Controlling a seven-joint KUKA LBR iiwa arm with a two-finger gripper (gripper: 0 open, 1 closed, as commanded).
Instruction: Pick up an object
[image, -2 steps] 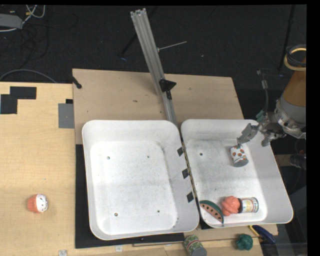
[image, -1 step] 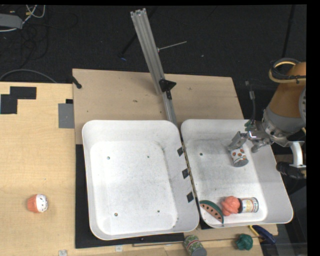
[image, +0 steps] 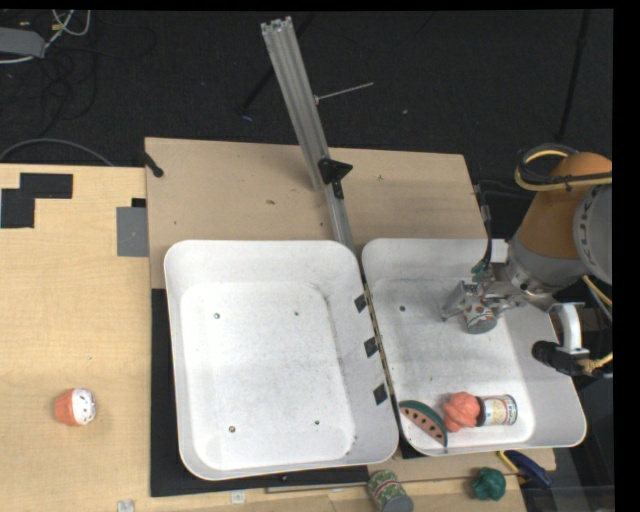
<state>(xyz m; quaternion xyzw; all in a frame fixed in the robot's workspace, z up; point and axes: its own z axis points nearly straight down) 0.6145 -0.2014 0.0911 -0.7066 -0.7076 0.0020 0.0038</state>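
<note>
Your grey metal end effector (image: 478, 308) hovers low in the right-hand shallow white bin (image: 420, 270), nothing visibly held; whether it's open, you cannot tell. The pink rounded lump (image: 461, 409) and small labelled can (image: 497, 411) lie toward six o'clock, so this looks like the approach: next, travel there and descend.

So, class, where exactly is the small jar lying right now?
The small jar lies on its side near the front edge of the right-hand bin, touching the pink ball on its left, well below the gripper.
</note>
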